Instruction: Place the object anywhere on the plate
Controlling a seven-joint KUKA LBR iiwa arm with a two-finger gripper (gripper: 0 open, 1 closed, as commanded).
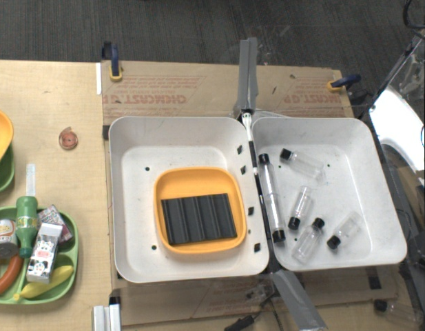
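Since the clear vials (301, 203) lie loose in the right bin (360, 140), apart from the orange plate (197, 176), they probably feel light, slick and rolling; pinch mid-body. I cannot tell the claw's state.

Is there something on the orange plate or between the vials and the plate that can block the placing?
Yes. A dark ribbed block lies on the orange plate and covers most of its middle, leaving mainly the rim bare. The clear vials lie in the right bin, so the two bin walls meeting at the centre stand between them and the plate.
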